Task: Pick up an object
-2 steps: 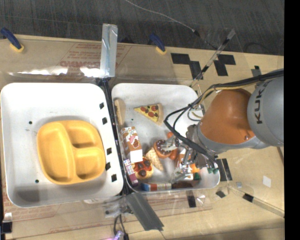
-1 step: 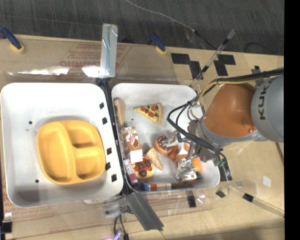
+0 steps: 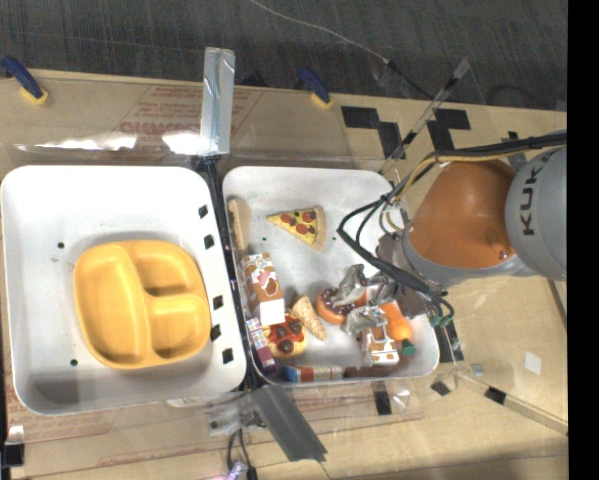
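My gripper (image 3: 359, 303) is down in the right bin (image 3: 279, 183), near its front right corner, below the arm's orange band (image 3: 464, 216). It sits among a cluster of toy foods: a red-orange piece (image 3: 331, 306) just to its left, an orange piece (image 3: 396, 323) to its right and a small box-like item (image 3: 379, 348) in front of it. A pizza slice (image 3: 299, 225) lies farther back in the same bin, apart from the gripper. Whether anything is held is hidden by the clutter.
Along the right bin's left wall lie a long tan stick (image 3: 238, 223), a brown-and-white packet (image 3: 262, 280) and a dark fruit piece (image 3: 284, 338). A croissant-like piece (image 3: 309, 318) lies beside them. The left bin (image 3: 29, 198) holds a yellow divided tray (image 3: 139, 300). Black cables (image 3: 364, 218) loop near the wrist.
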Controlling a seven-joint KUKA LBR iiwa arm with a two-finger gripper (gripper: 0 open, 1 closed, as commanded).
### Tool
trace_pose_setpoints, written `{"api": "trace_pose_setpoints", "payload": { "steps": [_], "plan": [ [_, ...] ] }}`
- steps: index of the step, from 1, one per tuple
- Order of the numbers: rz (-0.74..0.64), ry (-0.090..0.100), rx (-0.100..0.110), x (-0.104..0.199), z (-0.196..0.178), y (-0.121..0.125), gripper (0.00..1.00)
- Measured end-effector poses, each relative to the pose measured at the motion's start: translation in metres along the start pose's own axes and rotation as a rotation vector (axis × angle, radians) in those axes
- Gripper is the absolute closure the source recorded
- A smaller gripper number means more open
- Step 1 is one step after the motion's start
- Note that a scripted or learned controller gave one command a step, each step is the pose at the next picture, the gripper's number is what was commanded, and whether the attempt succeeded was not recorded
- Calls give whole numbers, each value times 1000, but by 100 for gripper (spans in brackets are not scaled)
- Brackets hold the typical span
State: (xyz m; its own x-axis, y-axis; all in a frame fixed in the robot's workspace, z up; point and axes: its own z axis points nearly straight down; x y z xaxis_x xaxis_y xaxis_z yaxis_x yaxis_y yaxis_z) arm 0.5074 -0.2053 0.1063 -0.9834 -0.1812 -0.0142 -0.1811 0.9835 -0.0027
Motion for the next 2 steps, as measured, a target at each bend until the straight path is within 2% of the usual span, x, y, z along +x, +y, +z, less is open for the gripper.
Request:
{"api": "trace_pose_setpoints", "payload": {
  "steps": [1, 2],
  "plan": [
    [-45, 13, -3, 16, -38, 33, 100],
    [-73, 8, 0, -18, -91, 34, 100]
  ]
}}
